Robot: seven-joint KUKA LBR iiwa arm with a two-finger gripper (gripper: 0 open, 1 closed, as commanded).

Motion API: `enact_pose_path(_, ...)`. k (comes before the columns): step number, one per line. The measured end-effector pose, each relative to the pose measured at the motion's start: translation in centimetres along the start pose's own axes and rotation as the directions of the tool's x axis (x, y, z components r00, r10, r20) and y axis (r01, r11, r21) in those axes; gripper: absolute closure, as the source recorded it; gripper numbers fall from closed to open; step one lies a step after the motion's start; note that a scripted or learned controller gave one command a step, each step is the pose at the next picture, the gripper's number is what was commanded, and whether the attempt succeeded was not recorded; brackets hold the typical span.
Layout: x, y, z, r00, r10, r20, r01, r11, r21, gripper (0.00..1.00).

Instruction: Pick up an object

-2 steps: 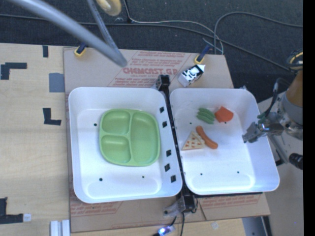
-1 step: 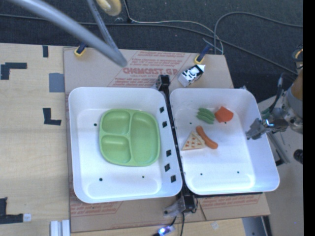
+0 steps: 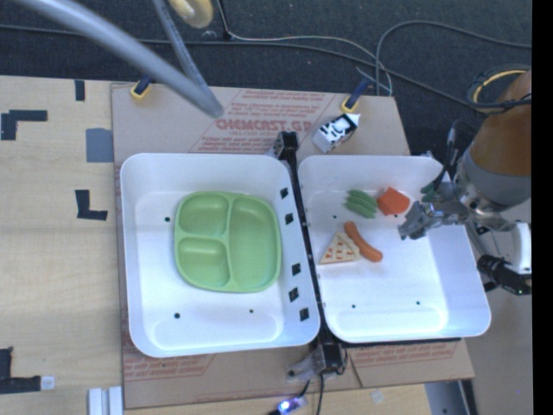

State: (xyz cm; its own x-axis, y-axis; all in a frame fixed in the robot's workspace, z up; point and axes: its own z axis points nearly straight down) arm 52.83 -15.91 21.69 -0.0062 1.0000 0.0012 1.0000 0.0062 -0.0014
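In the right bin [image 3: 432,309] lie a green leafy piece [image 3: 361,201], an orange-red round piece [image 3: 393,201], an orange sausage [image 3: 363,241] and a tan waffle wedge [image 3: 339,251]. My gripper [image 3: 418,221] hangs over the bin's right half, just right of the orange-red piece and apart from it. Nothing shows between its dark fingers. The grey arm with its orange band [image 3: 505,141] comes in from the right.
The left bin [image 3: 147,232] holds a green divided plate [image 3: 228,240]. A black divider clip strip [image 3: 298,232] runs between the bins. Cables and a small black-and-white tag [image 3: 335,130] lie behind the bins on the cardboard.
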Motion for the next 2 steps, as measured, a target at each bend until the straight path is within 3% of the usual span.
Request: enact_pose_path(2, 10.4, 2.5, 0.1, 1.0, 0.001, 0.001, -0.001, 1.0, 0.001, 1.0)
